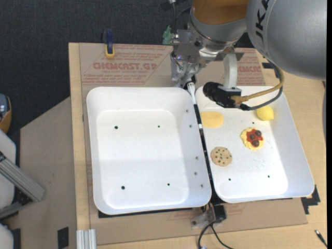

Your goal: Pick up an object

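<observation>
My gripper (190,86) hangs low over the far end of the ridge where the two bins meet, with nothing visibly in it. The right bin (290,165) holds several small food pieces. A flat yellow disc (212,119) lies closest, just right of and nearer the camera than the gripper. A chocolate-chip cookie (222,156) sits toward the front. A yellow tart with red berries (252,138) lies mid-bin, and a small yellow lemon-like piece (265,113) rests near the far right.
The left bin (104,108) sits beside the right one, sharing a raised middle rim. A black part on a yellow cable (220,95) hangs from the arm over the right bin's far edge. A blue clamp (109,41) stands on the cardboard at the back left.
</observation>
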